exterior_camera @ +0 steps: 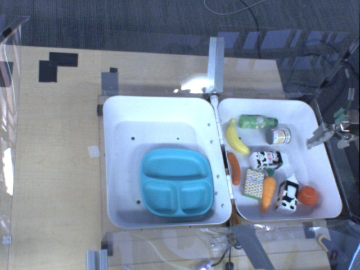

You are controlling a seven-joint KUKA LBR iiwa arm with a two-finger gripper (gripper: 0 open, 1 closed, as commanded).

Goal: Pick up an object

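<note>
The left bin (115, 167) holds a blue divided tray (176, 181), which lies toward that bin's near right corner. I take the yellow banana (236, 138) in the right bin (304, 108) as my landmark. Just below the banana, along the wall between the bins, lies a reddish sausage (234, 168). Up and right of the banana a green bottle (257, 121) lies on its side, and right of it, beside the bottle's end, sits a small can (278, 135). Below and right of the banana is a black-and-white cow-patterned carton (265, 160); under that a flat patterned packet (253, 183) touches an orange carrot (268, 192). Farther right of the banana, near the front wall, a second cow-patterned carton (288, 196) stands just beside a red-orange ball (307, 195). My gripper (323, 135) hangs at the bin's right rim, well apart from the banana (whether my fingers are apart or together I cannot tell), with nothing visibly held
</note>
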